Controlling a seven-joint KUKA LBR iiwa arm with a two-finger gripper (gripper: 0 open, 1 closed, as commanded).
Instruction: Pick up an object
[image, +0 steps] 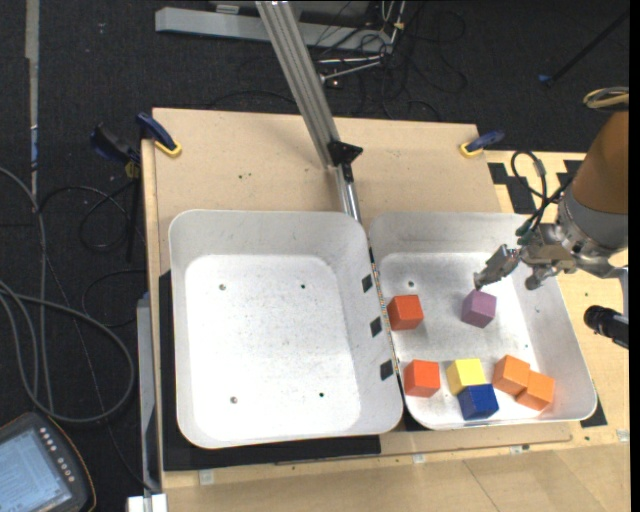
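In the right bin (572, 368), close to its near edge, there is a blue cube (479, 401). A yellow cube (465, 374) stands just behind it and touches it. To the left of these two, an orange cube (422, 377) sits near the bin's near left corner. To the right, near the near right corner, two more orange blocks (524, 381) lie pressed together.

Farther in, another orange cube (405, 311) lies beside the left wall of the right bin. A purple cube (479, 308) rests around the middle of the bin, slightly tilted, apart from the others.

The gripper (520, 265) hangs just behind and to the right of the purple cube, near the bin's right wall. Its two fingers (496, 267) are spread apart and there is nothing between them. One fingertip points down toward the purple cube, but I cannot tell if it touches it.

The left bin (200, 300) lies beside the right one, and their edges meet in the middle of the bench (250, 160). At the far edge of the bench, a grey metal pole (305, 85) rises at a slant.
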